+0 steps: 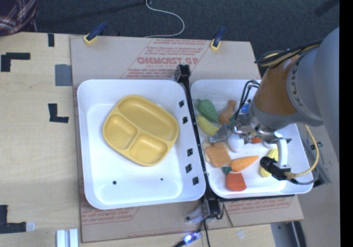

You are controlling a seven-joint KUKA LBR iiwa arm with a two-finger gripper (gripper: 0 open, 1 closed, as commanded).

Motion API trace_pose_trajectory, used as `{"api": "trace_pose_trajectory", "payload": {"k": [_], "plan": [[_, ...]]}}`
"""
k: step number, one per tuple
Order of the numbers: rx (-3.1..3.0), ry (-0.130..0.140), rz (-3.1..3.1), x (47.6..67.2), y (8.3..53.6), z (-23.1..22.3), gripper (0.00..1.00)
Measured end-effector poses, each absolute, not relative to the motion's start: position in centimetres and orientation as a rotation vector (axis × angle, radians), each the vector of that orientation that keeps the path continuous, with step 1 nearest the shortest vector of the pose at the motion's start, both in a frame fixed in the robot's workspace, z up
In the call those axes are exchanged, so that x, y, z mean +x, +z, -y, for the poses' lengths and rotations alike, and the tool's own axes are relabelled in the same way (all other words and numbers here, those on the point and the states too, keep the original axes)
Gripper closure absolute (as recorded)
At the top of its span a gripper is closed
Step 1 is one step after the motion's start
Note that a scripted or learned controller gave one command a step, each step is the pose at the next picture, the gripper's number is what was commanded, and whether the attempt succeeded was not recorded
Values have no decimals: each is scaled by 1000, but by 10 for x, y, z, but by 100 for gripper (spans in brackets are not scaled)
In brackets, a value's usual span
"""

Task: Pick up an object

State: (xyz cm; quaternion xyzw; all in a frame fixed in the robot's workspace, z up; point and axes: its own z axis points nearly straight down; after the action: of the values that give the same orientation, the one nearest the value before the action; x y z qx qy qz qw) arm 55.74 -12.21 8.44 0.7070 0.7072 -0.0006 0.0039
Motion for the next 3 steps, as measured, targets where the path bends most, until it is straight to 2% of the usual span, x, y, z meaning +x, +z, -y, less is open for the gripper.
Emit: {"api": "trace_pose_trajectory", "payload": {"k": [1,2,3], "plan": [[2214,-1,-2214,559,94,123,100],[2222,-2,-2225,556,133,125,100],[2220,-1,-2224,564,190,128,100]]}}
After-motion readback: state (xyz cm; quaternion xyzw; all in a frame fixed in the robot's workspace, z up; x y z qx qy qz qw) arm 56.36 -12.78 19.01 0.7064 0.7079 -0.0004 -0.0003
